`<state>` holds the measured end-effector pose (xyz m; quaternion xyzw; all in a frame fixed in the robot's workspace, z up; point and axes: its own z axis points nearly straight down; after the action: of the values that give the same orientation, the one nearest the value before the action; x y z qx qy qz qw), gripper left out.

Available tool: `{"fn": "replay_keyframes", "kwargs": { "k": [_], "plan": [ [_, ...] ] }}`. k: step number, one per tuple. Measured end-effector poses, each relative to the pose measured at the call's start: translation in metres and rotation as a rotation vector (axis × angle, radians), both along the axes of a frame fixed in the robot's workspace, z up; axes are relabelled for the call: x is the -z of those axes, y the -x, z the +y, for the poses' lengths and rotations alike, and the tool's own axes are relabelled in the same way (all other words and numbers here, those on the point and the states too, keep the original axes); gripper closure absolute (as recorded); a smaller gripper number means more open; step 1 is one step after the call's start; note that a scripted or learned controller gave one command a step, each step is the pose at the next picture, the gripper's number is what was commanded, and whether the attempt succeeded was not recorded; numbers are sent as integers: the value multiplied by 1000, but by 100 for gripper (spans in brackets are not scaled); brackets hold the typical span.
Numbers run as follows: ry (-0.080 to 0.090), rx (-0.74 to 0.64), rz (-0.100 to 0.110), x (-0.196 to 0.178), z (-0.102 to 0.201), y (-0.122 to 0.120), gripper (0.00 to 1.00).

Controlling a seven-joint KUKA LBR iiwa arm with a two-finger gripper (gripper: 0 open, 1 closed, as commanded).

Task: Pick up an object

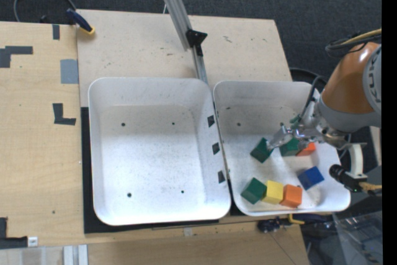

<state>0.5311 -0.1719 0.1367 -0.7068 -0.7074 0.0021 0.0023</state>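
Partly gripper-hidden (290,136) green block (289,147)

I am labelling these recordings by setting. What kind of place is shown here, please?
Most likely a robotics lab or test bench. A wooden bench bears two shallow white bins, the left bin and the right bin; a grey and orange arm reaches over small coloured blocks, and tape marks lie on the boards.
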Motion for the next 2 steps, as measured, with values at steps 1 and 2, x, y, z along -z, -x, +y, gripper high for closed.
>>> {"fn": "replay_keyframes", "kwargs": {
  "k": [1, 2],
  "plan": [
    [11, 1, -33, 16, -3, -8, 0],
    [11, 0, -36, 7, -3, -9, 100]
  ]
}}
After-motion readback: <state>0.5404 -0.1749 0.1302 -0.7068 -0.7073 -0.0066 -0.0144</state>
